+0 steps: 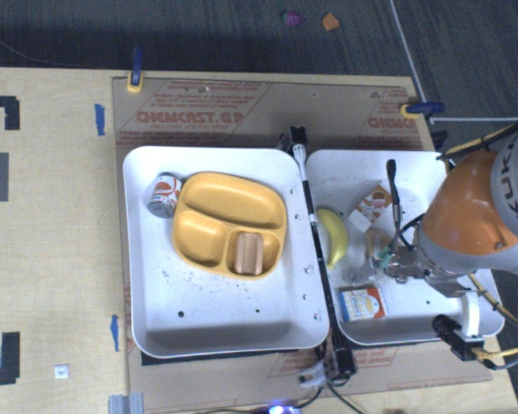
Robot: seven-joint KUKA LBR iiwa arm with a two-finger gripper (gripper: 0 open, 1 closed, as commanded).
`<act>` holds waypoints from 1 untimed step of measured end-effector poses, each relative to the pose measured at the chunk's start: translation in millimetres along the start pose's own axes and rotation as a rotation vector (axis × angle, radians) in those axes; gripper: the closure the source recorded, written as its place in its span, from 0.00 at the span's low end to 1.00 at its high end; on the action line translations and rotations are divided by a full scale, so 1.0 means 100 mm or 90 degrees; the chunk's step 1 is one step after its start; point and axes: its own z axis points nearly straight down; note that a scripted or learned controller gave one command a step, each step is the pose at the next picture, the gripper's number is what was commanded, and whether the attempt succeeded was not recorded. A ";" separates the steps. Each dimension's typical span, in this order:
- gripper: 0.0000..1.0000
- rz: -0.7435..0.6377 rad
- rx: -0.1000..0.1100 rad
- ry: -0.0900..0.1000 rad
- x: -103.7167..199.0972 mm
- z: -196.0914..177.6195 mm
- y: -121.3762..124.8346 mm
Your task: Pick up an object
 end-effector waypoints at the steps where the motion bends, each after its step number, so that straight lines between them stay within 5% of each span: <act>1: 1.00 0.003 -0.006 -0.005 -0.03 -0.12 0.02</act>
